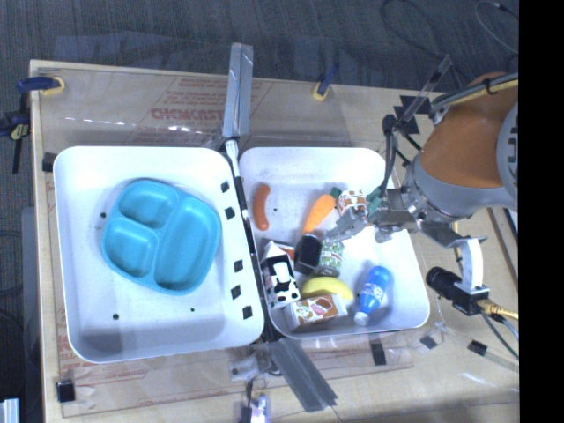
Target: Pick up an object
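Observation:
My gripper [345, 226] reaches in from the right, low over the middle of the right bin [291, 161]. It hangs just right of an orange carrot [319, 211] and above a black object [308, 253] and a green patterned pack [332, 256]. A small white and red can [352, 203] lies just behind it. Nothing can be seen held in it. A red sausage [261, 206] lies at the bin's left. Near the front lie a yellow banana [327, 286], a blue bottle [373, 291], a black and white carton [279, 276] and a brown box [319, 307].
The left bin [88, 315] holds a blue divided plate [163, 233]. A grey divider bar [236, 91] runs between the bins. The arm's orange band [467, 144] looms over the bench's right side, with cables and a black fitting [454, 289] below it.

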You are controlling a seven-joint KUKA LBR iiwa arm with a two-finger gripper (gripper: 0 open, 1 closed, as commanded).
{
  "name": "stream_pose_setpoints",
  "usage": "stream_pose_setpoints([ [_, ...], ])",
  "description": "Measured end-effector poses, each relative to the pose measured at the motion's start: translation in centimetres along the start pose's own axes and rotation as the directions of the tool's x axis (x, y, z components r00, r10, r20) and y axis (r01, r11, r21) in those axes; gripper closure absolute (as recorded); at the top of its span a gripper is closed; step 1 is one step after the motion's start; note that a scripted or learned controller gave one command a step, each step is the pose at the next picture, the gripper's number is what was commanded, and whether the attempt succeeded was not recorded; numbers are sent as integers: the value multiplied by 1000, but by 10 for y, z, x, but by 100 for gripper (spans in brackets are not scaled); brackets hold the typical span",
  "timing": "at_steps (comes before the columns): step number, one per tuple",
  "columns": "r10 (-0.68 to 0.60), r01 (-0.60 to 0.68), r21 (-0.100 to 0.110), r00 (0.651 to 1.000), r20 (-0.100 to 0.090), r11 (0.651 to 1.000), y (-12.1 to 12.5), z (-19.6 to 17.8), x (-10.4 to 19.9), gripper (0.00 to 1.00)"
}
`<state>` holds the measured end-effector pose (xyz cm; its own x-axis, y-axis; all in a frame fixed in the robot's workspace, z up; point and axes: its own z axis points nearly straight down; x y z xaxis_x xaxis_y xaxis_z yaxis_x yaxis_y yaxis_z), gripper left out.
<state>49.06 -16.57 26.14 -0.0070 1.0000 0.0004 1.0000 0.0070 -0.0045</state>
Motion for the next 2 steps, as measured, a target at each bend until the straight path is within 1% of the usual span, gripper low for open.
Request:
stream_pose_setpoints([
  [1,-284,284,-4,959,3,959,5,-43,6,0],
  [2,-300,300,0,954,0,954,53,25,-32,0],
])
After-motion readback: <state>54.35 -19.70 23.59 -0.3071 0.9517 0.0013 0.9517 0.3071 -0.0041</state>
